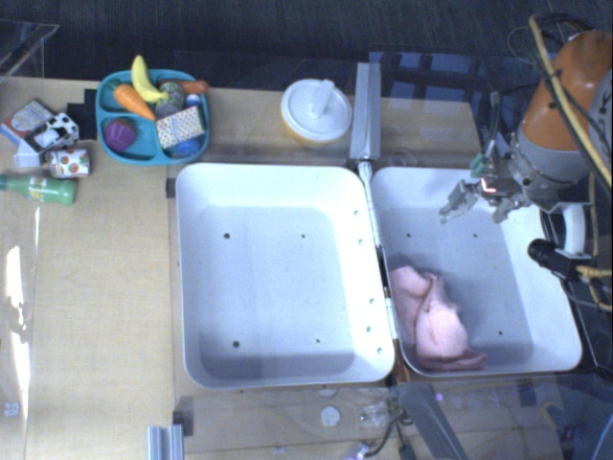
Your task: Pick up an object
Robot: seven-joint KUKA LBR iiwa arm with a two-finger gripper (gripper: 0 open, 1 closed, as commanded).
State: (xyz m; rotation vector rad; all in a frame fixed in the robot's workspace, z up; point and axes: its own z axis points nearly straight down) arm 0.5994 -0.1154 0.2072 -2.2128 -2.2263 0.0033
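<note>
A pink crumpled soft object lies in the right bin, near its front left corner. My gripper hangs over the back of the same bin, above and to the right of the pink object and well apart from it. Its two fingers stand spread apart with nothing between them. The grey arm with its orange band reaches in from the right edge.
The left bin sits beside the right one. On the bench behind it are a blue tray of toy food, a white lidded bowl, and small items at the far left.
</note>
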